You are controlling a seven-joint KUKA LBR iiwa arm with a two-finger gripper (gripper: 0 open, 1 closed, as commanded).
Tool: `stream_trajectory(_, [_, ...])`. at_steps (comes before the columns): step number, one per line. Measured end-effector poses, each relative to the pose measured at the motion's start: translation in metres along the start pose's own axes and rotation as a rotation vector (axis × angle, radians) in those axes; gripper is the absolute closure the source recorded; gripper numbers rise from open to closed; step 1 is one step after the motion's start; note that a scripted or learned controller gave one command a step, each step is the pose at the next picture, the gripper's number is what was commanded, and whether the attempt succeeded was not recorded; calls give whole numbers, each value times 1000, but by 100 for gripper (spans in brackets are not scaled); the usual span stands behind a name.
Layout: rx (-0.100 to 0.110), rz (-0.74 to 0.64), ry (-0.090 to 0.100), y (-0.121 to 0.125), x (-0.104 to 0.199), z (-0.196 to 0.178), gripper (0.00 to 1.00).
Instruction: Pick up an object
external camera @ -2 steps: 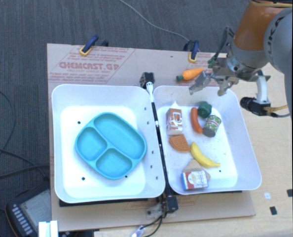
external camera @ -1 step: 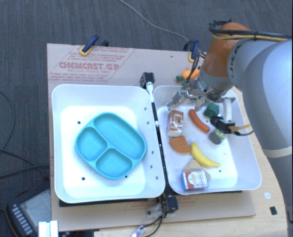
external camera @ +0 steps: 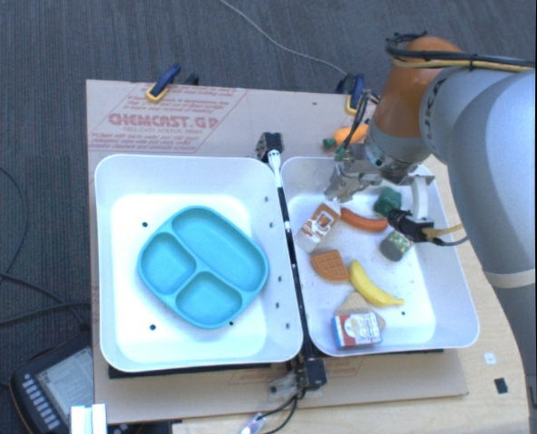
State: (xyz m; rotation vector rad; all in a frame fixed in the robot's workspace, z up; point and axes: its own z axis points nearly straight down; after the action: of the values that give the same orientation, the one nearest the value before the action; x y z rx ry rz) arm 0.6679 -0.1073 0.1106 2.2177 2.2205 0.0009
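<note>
My gripper (external camera: 344, 186) hangs low over the back left part of the right bin (external camera: 449, 283). Just in front of it lie a small brown and white carton (external camera: 320, 223) and an orange-red sausage (external camera: 364, 221). Further forward are a round waffle (external camera: 330, 264), a yellow banana (external camera: 374, 285) and a red and white box (external camera: 357, 329). A dark green piece (external camera: 389, 199) and a grey can (external camera: 396, 245) sit to the gripper's right, beside the arm.
The left bin (external camera: 124, 183) holds a blue divided plate (external camera: 202, 266). An orange object (external camera: 348, 136) lies on the board behind the right bin. The arm's large grey body (external camera: 485, 152) covers the bin's right back corner. Clamps stand at the board's back edge.
</note>
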Motion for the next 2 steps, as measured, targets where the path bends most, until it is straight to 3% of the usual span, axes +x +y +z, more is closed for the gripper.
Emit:
stream_trajectory(1, [1, 0, 0, 0, 0, 0, 0])
stream_trajectory(2, [-22, 2, -2, -60, 6, 16, 0])
